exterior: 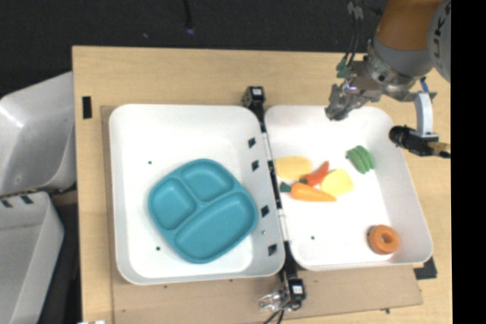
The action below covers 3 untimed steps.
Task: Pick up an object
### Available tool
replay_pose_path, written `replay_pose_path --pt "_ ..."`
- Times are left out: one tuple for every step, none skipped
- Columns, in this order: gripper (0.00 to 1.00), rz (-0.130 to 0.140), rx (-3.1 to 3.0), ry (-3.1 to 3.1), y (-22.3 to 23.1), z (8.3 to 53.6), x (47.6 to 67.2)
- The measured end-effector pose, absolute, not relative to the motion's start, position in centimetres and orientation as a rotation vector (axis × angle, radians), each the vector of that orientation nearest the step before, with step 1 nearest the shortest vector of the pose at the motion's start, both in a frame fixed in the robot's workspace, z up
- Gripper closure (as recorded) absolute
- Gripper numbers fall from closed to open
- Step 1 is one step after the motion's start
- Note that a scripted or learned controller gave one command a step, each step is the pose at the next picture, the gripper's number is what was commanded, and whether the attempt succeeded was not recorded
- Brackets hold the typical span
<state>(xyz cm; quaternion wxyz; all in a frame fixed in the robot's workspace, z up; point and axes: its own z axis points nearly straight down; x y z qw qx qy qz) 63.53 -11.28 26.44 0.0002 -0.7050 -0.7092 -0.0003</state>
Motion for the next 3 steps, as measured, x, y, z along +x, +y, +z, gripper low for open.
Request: replay_pose_path --pt "1.00 0.000 -2.214 -2.228 -5.5 25.4 63.9" --pt "1.00 0.001 -2.215 -2.226 -0.9 24.2 64.7" --pt "1.00 -0.004 -2.213 -2.231 5.0 25.0 65.4"
